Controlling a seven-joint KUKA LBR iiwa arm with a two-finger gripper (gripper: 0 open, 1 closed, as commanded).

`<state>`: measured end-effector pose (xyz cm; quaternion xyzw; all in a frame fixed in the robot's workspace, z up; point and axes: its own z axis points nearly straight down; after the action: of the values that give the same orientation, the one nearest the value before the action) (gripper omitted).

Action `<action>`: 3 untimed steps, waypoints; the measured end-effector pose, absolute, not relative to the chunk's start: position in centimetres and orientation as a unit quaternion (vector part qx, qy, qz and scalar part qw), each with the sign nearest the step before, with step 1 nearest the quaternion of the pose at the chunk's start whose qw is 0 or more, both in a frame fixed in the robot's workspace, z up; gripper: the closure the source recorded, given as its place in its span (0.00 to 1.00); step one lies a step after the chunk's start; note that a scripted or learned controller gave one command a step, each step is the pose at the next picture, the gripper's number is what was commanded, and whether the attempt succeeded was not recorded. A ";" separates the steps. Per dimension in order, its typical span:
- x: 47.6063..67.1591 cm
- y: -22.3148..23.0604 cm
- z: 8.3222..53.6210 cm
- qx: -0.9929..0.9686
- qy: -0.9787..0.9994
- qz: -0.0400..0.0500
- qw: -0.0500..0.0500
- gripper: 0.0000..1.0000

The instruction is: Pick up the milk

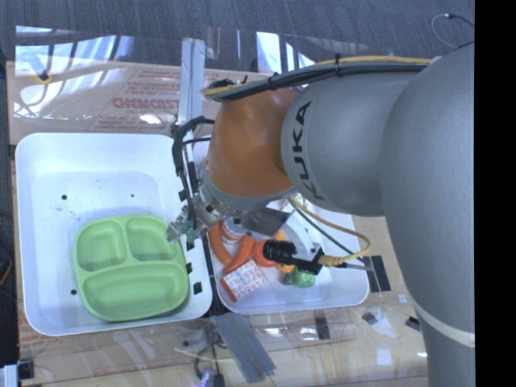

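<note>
camera view is looking down on a tabletop that is carrying two white bins side by side. the grey arm with its orange band is reaching in from three o'clock and is covering most of the right bin. the pincer is lying under the wrist, over the upper left part of that bin, and i cannot tell whether it is released or clenched, nor whether it is touching anything.

the milk, a small white carton with a red checked print, is lying tilted in the right bin at about six o'clock from the wrist, near the bin's front wall. an orange carrot-like piece is lying just beside it at twelve o'clock, and a green item is sitting near it at three o'clock, partly under a black fitting and cable.

the left bin is holding a green divided plate at its five o'clock corner, lying flat with three compartments.
</note>
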<state>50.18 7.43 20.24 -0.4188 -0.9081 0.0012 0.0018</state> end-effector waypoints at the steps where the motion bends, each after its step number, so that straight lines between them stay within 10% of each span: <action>1: 47.7 11.3 23.1 -0.276 -0.961 0.000 -0.001 1.00; 2: 47.8 10.0 30.9 -0.055 -0.999 0.000 -0.002 1.00; 3: 47.7 7.8 25.4 -0.260 -0.966 0.001 0.000 1.00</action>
<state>47.70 7.84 25.45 -0.2600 -0.9656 0.0008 0.0005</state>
